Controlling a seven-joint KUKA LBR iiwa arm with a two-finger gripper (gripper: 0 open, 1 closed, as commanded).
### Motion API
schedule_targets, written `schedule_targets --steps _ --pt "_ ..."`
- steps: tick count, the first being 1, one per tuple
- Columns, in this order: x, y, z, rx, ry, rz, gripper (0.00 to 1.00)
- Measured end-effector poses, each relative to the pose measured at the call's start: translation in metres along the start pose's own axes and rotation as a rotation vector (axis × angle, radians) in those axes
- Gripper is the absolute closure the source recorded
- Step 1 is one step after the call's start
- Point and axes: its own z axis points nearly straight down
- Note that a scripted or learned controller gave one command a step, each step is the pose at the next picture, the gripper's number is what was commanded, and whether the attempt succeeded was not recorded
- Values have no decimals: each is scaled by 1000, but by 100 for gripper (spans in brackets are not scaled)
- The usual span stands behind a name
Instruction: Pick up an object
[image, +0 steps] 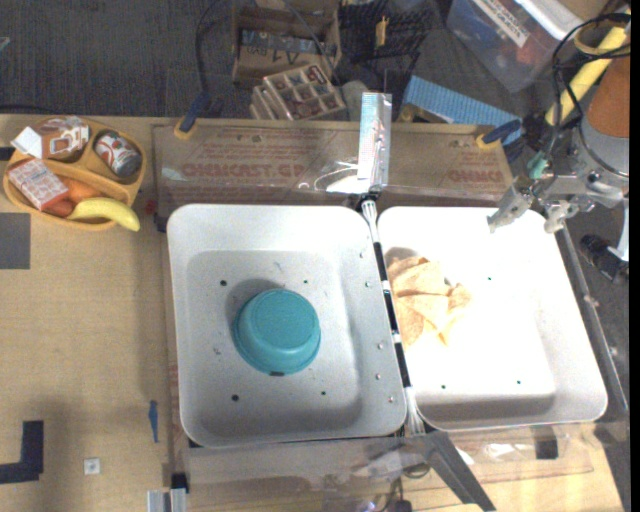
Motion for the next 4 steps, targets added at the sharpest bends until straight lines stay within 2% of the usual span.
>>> schedule_targets --steps 1,2,3,4 --pt "21 -21 115 -1 -1 -30 0" --pt "47 -34 164 -9 -3 -103 0" --pt "28 -17 164 -11 -3 -235 0" --pt "59 -33 163 -8 -3 -293 0"
